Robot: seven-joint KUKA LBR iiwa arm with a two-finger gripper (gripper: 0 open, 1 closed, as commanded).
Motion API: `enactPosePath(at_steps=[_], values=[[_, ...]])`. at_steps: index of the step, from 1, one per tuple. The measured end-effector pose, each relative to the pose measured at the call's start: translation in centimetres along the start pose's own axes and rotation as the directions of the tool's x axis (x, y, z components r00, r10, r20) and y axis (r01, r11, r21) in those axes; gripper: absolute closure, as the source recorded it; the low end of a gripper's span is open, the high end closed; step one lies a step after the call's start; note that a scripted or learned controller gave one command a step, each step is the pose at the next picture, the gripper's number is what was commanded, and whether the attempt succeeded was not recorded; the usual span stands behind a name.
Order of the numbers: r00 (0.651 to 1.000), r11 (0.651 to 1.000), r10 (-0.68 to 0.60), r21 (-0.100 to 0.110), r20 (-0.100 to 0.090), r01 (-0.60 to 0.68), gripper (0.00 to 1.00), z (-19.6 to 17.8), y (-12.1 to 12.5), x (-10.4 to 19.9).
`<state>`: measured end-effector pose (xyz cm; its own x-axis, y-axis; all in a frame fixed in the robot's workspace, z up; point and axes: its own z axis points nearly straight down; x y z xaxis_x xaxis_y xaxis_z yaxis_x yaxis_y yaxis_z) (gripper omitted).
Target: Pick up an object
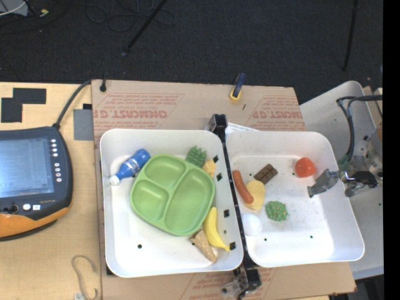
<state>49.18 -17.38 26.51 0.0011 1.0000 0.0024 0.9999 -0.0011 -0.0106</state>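
Observation:
My gripper (324,184) hangs over the right edge of the right bin (325,245), just below and to the right of a red tomato (305,166). Nothing shows in it. Further left in that bin lie a brown block (265,174), an orange-red sausage (243,187), a yellow piece (256,194), a green broccoli (276,210) and a white egg (251,224). The left bin (115,242) holds a green divided plate (173,194), a blue bottle (130,165), a banana (215,230), a spiky green item (196,156) and a tan piece (204,245).
A black divider (228,186) runs between the two bins. A control pendant with a screen (28,174) lies on the bench at far left. A blue and yellow clamp (237,87) sits at the cardboard's back edge. Cables hang by the arm at right.

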Motion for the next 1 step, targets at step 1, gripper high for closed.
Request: enactPosePath(at_steps=[1], values=[[1.000,1.000,-0.001,-0.009,0.002,0.001,0.00,-0.43,0.16,-0.03]])
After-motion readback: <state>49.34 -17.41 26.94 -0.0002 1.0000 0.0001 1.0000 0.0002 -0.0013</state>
